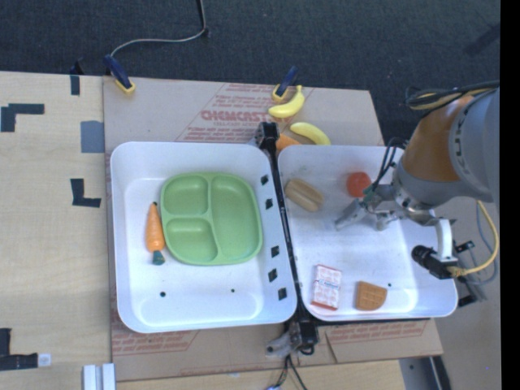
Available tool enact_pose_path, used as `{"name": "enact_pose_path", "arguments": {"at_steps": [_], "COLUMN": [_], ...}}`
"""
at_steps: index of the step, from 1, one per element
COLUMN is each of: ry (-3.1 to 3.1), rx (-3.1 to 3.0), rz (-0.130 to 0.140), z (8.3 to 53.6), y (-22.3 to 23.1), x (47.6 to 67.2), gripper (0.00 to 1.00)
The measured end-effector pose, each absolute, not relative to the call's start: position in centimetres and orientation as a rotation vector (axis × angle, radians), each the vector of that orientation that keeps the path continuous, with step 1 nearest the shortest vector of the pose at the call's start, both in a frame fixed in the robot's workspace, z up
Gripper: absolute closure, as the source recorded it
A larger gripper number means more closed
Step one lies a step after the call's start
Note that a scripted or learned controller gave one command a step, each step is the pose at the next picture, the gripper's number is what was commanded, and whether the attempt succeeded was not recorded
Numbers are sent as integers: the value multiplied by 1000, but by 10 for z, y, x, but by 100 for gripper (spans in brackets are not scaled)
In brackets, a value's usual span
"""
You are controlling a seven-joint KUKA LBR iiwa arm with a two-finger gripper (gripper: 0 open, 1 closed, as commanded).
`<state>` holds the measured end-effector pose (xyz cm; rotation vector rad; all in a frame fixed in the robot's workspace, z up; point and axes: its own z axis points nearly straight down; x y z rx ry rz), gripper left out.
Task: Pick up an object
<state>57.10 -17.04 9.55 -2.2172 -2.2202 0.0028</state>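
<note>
Red tomato (358, 184) lies in the right bin (406, 299), just beside the end effector (367, 210), whose fingers spread apart and hold nothing.
That bin also holds one bread roll (303, 193), one red carton (327, 287) and one cracker (370, 296); the left bin (130, 291) holds one green tray (211, 218) and one carrot (154, 230); cardboard covers the worktop (41, 242).
</note>
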Motion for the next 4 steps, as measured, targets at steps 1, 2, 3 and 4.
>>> {"name": "enact_pose_path", "arguments": {"at_steps": [1, 2, 3, 4], "ry": [-2228, -2223, -2223, -2224], "rx": [-2222, -2222, -2223, -2224], "rz": [-5, 14, 0, 0], "z": [87, 85, 86, 96], "y": [-137, -104, -94, -94], "x": [624, 667, 604, 605], "gripper": [0, 0, 0, 100]}}
